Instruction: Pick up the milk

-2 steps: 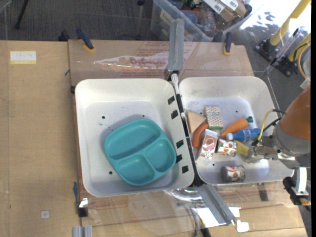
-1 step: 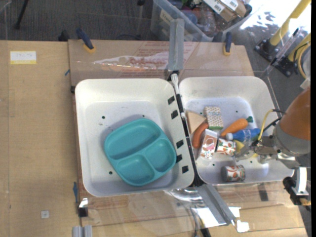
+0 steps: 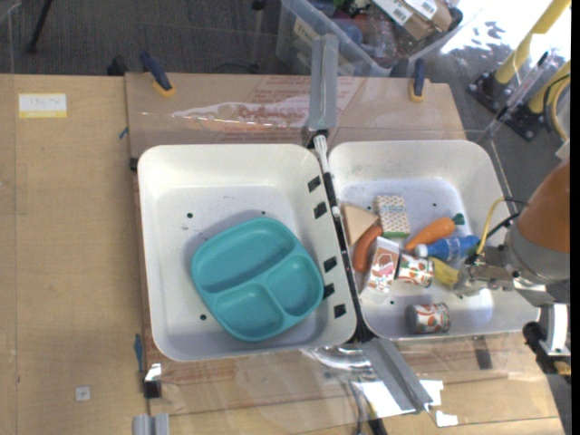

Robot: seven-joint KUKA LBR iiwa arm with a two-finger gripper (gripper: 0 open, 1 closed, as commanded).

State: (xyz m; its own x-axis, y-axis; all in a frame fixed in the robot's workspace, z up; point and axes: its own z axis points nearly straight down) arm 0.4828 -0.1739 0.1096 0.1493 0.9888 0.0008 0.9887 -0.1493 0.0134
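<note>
Even bright light; sun glare blows out floor (image 3: 507, 25) far right. White bins (image 3: 172, 243) slightly overexposed, soft shadows, mild overall blur.

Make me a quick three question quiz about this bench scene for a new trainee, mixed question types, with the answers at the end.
1. True or false: the teal divided plate lies in the left bin.
2. Multiple choice: in the right bin, the can lies (A) apart from the pile, nearer the front wall, (B) on top of the carrot, (C) on the teal plate.
3. Fill in: the gripper is over the ___ bin, at the right edge of the pile.

Key: 1 true; 2 A; 3 right.
</note>
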